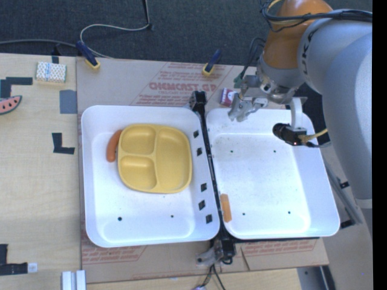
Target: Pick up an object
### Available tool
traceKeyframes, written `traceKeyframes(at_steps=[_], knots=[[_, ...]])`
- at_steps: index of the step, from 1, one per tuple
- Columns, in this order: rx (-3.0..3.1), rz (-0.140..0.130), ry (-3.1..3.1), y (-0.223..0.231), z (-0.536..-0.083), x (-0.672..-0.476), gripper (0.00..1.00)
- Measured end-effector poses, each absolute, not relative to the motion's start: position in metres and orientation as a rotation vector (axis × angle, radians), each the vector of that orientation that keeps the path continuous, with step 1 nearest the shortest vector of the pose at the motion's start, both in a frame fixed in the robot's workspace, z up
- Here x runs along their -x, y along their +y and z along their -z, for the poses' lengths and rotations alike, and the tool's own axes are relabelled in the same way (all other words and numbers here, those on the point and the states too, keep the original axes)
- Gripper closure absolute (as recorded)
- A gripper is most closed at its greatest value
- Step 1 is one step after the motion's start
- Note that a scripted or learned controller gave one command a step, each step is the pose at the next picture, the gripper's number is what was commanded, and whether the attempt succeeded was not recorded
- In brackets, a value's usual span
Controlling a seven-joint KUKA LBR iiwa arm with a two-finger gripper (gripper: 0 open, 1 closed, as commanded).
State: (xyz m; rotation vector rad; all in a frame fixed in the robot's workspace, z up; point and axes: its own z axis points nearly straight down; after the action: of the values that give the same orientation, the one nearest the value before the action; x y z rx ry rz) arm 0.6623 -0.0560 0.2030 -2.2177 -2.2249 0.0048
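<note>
The pick is not yet made, as far as the view shows. The gripper (242,109) hangs over the far left corner of the right bin (272,222), near the rim, and nothing can be seen between its ends; whether it is wide or narrow I cannot tell, because the parts are small and blurred there.

Possible objects to take lie apart from it. A small orange piece (225,208), long like a carrot, lies at the near left edge of the right bin, touching the wall next to the divider. In the left bin (145,231) there is a yellow plate (155,158) with three compartments, and just beside its left edge an orange sausage-like item (112,146), partly tucked against the plate.

I judge that almost all the work is left: to choose one object, go down on it, close and lift.

Around the bins, the tabletop (36,180) carries black tape marks, a small checked block (51,72) at the far left, and two blue-and-yellow clamps (211,63) on the cardboard sheet. A dark cable (115,26) runs on the far side. The wall beside the orange piece could make the grasp there difficult
</note>
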Motion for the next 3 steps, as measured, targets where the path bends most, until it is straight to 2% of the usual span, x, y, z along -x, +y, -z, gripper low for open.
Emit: traceKeyframes(at_steps=[1,2,3], knots=[[2.218,-0.006,-2.225,-0.056,-0.203,-0.662,0.0],[2.22,-0.004,-2.222,-0.034,-0.184,-0.668,0.0],[2.219,-0.006,-2.224,-0.034,-0.194,-0.668,1.0]])
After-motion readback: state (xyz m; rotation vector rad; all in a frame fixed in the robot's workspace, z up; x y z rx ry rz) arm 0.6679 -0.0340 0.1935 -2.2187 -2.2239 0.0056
